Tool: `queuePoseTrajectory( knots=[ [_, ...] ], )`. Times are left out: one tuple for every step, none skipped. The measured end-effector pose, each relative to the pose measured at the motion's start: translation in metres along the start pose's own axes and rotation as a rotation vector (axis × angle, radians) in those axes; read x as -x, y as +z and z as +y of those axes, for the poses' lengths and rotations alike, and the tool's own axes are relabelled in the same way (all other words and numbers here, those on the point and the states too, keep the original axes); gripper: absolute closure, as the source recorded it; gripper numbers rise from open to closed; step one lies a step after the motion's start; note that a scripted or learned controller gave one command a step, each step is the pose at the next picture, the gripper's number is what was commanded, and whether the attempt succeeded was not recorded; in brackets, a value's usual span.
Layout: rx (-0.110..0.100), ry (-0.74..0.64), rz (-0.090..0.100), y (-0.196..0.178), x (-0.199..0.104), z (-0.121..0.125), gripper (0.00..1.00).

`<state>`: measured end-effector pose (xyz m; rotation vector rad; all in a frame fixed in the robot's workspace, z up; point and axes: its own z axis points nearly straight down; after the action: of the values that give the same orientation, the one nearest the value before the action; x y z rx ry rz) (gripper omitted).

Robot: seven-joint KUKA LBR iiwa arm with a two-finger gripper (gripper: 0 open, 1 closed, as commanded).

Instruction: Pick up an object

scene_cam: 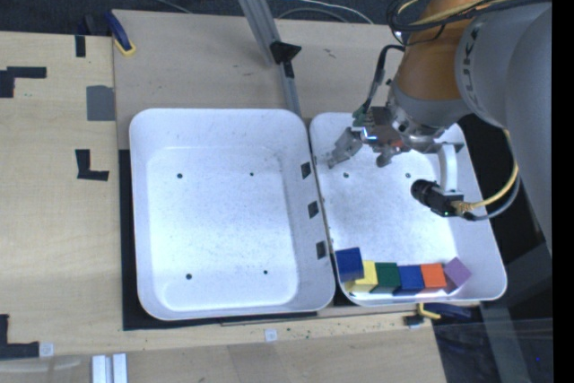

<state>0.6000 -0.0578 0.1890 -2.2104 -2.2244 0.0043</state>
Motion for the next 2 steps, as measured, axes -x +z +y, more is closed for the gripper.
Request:
queuePoseTrajectory(
  knots=[
    [0.005,-0.004,0.001,-0.002,-0.076,0.013,0.0],
    [0.007,0.011,-0.006,-0.007,0.008,0.043,0.0]
  ],
)
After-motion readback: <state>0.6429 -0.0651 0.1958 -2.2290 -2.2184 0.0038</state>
